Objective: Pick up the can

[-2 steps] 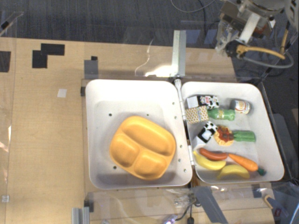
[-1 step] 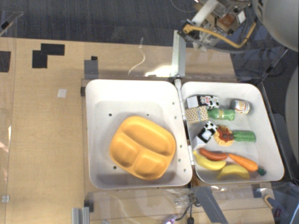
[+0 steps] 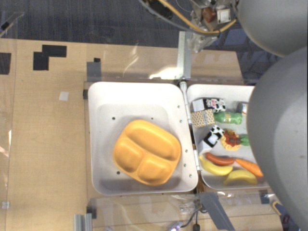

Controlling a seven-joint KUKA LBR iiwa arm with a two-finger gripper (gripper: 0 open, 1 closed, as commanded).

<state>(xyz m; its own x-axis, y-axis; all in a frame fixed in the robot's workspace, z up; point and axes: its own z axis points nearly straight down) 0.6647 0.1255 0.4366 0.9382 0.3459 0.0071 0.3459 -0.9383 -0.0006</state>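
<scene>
Gripper above far rim between bins; open or closed, we can't tell; can we take to be cow-print cylinder lying on its side in right bin, far-left corner, against box; likely light, stiff, slick, prone to rolling; we'd pinch across mid-body.

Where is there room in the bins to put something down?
The left bin has bare white floor behind and left of the yellow divided tray. The right bin is crowded: a banana, a carrot, a green bottle and small cartons sit packed together.
</scene>
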